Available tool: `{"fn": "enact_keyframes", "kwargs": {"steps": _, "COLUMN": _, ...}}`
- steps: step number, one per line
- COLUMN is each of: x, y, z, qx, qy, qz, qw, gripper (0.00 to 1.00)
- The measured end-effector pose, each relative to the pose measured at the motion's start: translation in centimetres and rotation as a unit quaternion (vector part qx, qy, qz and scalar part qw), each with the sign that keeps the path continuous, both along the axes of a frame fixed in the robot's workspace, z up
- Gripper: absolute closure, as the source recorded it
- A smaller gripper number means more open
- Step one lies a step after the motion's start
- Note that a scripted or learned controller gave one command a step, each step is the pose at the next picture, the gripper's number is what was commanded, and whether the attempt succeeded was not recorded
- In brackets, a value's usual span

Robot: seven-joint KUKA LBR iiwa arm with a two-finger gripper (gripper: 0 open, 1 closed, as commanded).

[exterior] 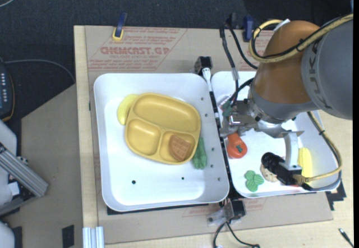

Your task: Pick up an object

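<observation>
Where the arm (291, 73) hangs over the right bin (322, 143), you cannot tell the gripper (231, 120) state; an orange toy (236, 147) lies just below it.

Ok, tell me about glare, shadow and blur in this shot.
Camera view: soft, even light; mild glare on the left bin's white floor; the arm shades the right bin beneath it; the yellow tray looks sharp, the arm's near surface slightly soft.

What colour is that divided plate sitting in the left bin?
The divided plate is yellow, with three compartments; the overhead camera view shows it clearly.
</observation>
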State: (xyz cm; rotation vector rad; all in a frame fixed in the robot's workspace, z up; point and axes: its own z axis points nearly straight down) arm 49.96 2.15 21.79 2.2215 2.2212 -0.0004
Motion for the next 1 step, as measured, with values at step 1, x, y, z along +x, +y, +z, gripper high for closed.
{"fn": "enact_keyframes", "kwargs": {"steps": 1, "x": -0.29, "y": -1.44, "z": 0.99, "qx": -0.0001, "qy": -0.001, "qz": -0.001, "qw": 1.0, "gripper": 1.0}}
